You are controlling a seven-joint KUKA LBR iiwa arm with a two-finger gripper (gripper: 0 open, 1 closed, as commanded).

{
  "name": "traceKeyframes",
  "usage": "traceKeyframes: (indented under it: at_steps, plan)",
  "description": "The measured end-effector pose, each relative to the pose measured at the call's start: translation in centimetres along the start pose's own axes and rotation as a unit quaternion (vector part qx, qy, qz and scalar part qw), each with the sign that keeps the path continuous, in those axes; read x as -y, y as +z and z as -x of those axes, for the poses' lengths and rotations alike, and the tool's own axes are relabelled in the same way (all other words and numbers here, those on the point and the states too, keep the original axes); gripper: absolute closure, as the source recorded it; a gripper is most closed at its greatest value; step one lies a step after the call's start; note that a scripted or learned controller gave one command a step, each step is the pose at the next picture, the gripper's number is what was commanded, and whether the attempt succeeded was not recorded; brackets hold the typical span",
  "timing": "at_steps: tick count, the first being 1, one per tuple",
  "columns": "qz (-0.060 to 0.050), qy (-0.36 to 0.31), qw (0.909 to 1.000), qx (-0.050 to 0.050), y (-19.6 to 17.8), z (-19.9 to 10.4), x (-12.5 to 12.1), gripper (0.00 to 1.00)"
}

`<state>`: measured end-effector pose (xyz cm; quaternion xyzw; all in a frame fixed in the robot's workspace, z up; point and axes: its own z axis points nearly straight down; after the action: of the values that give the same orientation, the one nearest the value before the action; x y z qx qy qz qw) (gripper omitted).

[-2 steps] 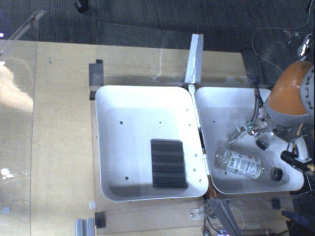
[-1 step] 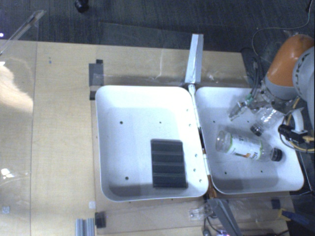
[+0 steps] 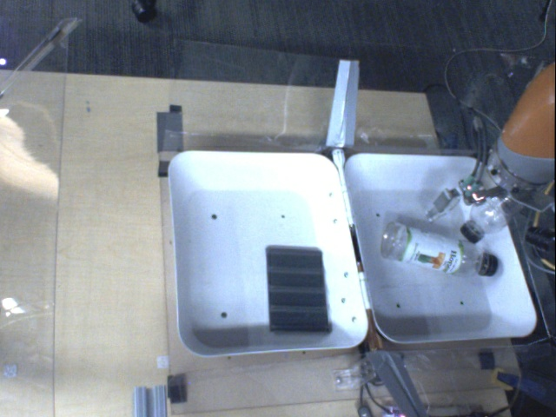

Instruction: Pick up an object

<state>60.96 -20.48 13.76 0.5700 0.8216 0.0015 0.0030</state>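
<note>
Risk: a failed pick is judged likely if the bottle (image 3: 426, 252) is approached from above, since it is round, clear and lying on its side, so it could roll or slip out of a pinch.
Cause: the smooth curved wall and the slick floor of the right bin (image 3: 512, 315) give little to stop it.
Second risk: the bottle lies near the middle of the bin, but its dark cap end (image 3: 487, 265) points toward the right wall, where a push could wedge it.
Arm pose: the arm (image 3: 532, 129) is reached in from the right, with its orange band above the wrist over the bin's upper right corner.
End effector: the end effector (image 3: 465, 200) is seen just above the bottle's cap end; nothing is seen held in it, and whether it is open or closed cannot be told.
Other: a black ribbed block (image 3: 297, 288) is lying in the left bin (image 3: 187, 233) on the table (image 3: 104, 233).
</note>
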Motion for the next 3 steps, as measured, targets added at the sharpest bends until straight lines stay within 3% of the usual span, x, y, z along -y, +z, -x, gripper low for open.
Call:
traceKeyframes:
  at_steps: [1, 2, 3]
  plan:
    - [0.003, -0.013, 0.9999, 0.000, 4.8, -8.8, -1.4, 0.00]
    - [-0.001, -0.009, 1.0000, 0.000, 5.0, -8.2, -8.5, 0.00]
    - [0.000, 0.000, 1.0000, -0.001, 4.7, -10.6, -3.0, 0.00]
